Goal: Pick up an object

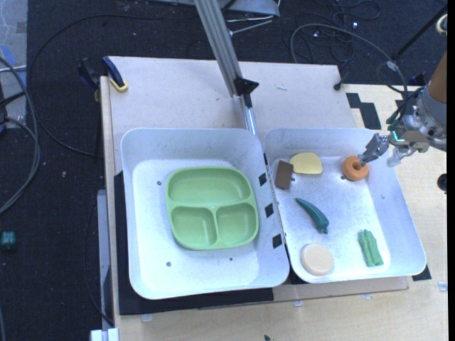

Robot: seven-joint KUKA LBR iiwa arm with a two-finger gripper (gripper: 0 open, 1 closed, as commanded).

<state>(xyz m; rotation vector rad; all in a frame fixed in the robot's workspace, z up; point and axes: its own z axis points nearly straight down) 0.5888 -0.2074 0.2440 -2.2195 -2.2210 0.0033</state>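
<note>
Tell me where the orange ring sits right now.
The orange ring lies in the right bin, near its far right edge, right of the yellow piece and beside the gripper.

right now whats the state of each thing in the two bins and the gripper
green divided plate: flat in left bin, compartments bare
orange ring: in right bin, by gripper
gripper: at right bin's far edge
yellow piece: lying flat
brown block: beside yellow piece
dark green pepper: lying loose
round cream disc: flat

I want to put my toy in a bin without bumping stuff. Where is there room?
The left bin has bare floor all around the green divided plate, widest along its near edge. In the right bin, a free patch lies between the green pepper and the green beans. It is crowded near the orange ring, where the gripper is.
</note>
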